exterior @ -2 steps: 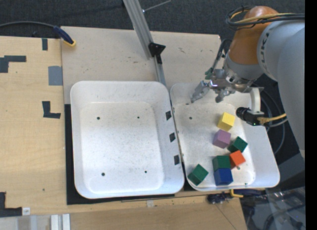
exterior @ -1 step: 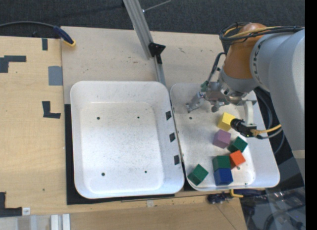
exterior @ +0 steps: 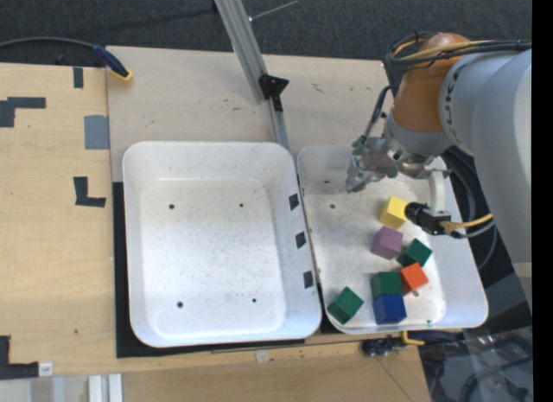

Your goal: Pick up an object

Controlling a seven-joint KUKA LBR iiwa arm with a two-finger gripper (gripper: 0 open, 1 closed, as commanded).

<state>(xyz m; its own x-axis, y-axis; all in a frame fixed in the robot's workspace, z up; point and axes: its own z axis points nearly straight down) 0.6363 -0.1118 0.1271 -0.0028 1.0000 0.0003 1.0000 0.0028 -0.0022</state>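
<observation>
My gripper (exterior: 357, 179) hangs over the far part of the right bin (exterior: 333, 219), with nothing visible between its fingers. A yellow block (exterior: 395, 212) lies a little to its right and nearer. Below that sit a purple block (exterior: 387, 242), a dark green block (exterior: 418, 253), an orange block (exterior: 415, 277), another green block (exterior: 386, 284) and a blue block (exterior: 390, 307). One more green block (exterior: 346, 303) rests near the bin's front left corner.
The left bin (exterior: 212, 240) stands beside the right one. A slanted metal pole (exterior: 242, 37) crosses the bench behind the bins. The arm's orange band (exterior: 423, 89) and cables fill the upper right.
</observation>
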